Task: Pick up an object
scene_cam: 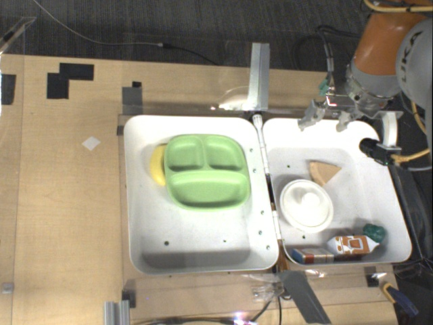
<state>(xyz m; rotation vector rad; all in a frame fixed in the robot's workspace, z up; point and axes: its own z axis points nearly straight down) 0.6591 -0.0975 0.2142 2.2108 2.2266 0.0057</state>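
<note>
Matt green plastic tray [206, 170], glossy white bins [203, 256], pale wood-grain bench [61, 202], and a brushed-metal post [260, 76].

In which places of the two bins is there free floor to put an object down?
Left bin: a wide bare strip along the near wall, below the green divided plate. Right bin: bare floor at the far side, under the gripper, above the tan wedge. Crowded: the near right, with white bowl and bottle.
</note>
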